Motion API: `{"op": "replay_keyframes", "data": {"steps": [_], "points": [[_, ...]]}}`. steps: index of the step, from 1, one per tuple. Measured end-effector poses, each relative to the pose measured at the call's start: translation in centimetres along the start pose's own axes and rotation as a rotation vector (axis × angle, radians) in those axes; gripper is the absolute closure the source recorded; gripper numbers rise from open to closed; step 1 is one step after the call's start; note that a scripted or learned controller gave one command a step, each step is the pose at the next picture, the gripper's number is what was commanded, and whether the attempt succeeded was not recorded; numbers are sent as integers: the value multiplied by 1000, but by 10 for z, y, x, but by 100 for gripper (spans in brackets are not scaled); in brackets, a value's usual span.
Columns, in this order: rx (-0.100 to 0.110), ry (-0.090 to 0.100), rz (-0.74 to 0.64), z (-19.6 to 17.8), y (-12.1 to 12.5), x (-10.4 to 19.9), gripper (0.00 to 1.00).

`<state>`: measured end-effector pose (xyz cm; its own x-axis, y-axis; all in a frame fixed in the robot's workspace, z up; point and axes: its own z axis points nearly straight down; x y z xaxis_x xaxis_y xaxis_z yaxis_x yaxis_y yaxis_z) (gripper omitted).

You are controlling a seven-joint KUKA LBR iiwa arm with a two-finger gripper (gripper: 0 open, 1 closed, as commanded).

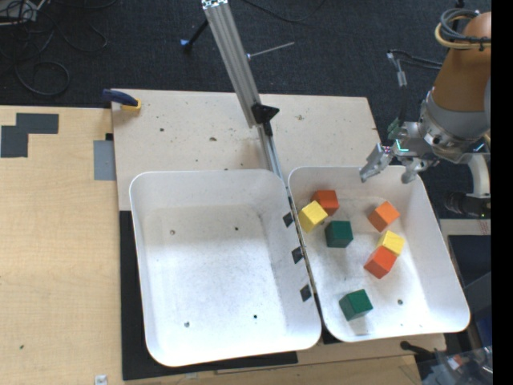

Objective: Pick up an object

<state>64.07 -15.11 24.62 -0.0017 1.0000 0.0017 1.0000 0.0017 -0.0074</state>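
- My gripper point(391, 167) hangs above the far rim of the right bin point(449, 295), jaws spread and nothing between them.
- The blocks sit in that right bin: an orange-red one point(326, 200) touching a yellow one point(313, 213) near the divider, a dark green one point(339, 233) just beside them, an orange one point(385, 215) further right, a small yellow one point(393, 242) against an orange-red one point(381, 261), and a second green one point(355, 304) alone near the front.
- Biggest risk, as I judge it: going for a clustered pair. One finger could land on the neighbour, so the jaws would shove both blocks aside instead of closing on one.
- The blocks near the right wall worry me too; a finger might catch the sloped side and stop short.
- Several cubes lie turned at odd angles, so a grasp across corners could make one twist and pop out.
- The lone green block looks safest, with free space all round.
- The cubes look hard, matte, sharp-edged, probably painted wood or foam. The bins are smooth white plastic with rounded corners, likely slippery.
- The left bin point(160, 311) is lightly speckled. The table point(184, 131) is pale board.
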Motion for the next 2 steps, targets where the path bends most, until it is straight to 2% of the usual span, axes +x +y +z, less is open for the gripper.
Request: {"op": "replay_keyframes", "data": {"steps": [1, 2], "points": [[-4, -2, -3, -3, 1, 0, 0], [1, 0, 1, 62, 4, 1, 0]]}}
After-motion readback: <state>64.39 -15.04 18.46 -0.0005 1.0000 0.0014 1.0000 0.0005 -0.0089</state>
